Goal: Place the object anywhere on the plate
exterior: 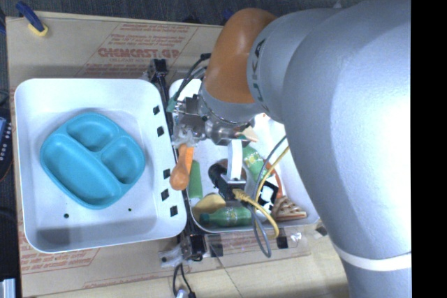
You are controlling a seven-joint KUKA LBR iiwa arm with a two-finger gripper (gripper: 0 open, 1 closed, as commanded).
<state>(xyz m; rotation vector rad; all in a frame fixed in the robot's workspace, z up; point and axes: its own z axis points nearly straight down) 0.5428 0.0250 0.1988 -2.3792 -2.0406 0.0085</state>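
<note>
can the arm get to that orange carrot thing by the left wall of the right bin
Probably yes. The gripper hangs just above the carrot, which lies uncovered at the right bin's left wall; that close wall might hinder a finger.

- The plate (92, 158) is showing sky blue.
- The bin (42, 105) around it is showing plain white.
- The arm (335, 115) is showing grey, with its band (234, 56) glowing orange.
- A carrot (182, 167) is showing orange.
- A bottle (227, 218) is showing green.
- The bench (105, 38) is showing tan with red lettering.
</note>
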